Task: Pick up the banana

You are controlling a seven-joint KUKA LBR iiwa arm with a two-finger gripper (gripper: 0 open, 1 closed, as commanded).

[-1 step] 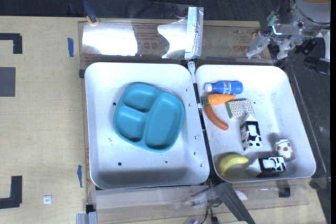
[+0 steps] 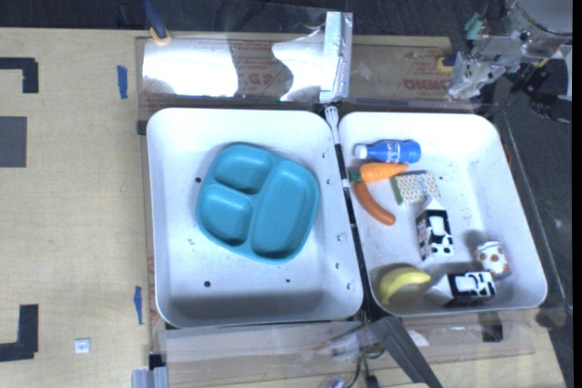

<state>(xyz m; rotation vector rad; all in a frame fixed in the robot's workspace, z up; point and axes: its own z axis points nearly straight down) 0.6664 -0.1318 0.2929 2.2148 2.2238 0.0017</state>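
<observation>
Camera view places the banana (image 2: 404, 284) at the right bin's (image 2: 515, 186) near-left corner, long axis crosswise, well apart from the tool (image 2: 466, 79) poised beyond the far rim, grip state indeterminable.

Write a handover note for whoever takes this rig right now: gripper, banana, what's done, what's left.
Gripper: parked above the right bin's far right corner, outside it, holding nothing visible.
Banana: lying in the right bin's near left corner, beside a black-and-white carton.
Plate: blue, in the left bin.
Done: nothing; banana not yet picked.
Left: reach across the bin to the banana, grasp, lift.
</observation>
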